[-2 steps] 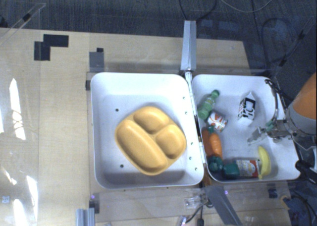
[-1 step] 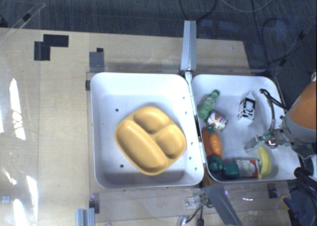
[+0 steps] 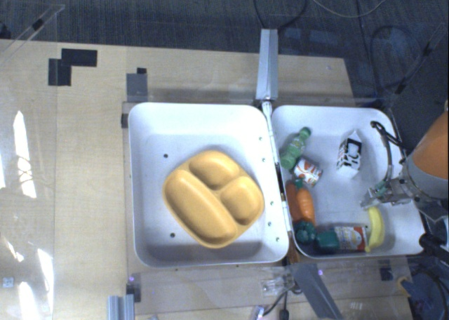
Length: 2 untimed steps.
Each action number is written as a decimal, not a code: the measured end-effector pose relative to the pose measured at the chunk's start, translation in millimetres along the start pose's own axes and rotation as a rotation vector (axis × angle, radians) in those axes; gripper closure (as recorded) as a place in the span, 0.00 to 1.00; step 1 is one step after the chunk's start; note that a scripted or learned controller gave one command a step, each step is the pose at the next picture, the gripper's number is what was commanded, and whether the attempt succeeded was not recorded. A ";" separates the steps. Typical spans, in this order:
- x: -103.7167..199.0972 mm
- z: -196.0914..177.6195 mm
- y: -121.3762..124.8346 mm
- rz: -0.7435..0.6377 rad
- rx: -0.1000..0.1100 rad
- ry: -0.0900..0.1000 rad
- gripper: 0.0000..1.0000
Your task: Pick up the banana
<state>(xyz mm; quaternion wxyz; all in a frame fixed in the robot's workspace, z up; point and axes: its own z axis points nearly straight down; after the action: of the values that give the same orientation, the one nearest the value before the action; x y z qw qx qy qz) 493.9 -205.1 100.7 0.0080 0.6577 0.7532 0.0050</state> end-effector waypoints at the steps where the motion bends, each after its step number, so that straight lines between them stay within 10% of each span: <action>1: 41.7 -112.3 2.7 -0.022 0.011 0.003 1.00; 2: 41.7 -112.1 2.6 -0.022 0.012 0.003 0.00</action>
<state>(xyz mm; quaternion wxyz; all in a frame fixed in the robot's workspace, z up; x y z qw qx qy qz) 488.8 -163.1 212.7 0.0031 0.6495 0.7604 0.0015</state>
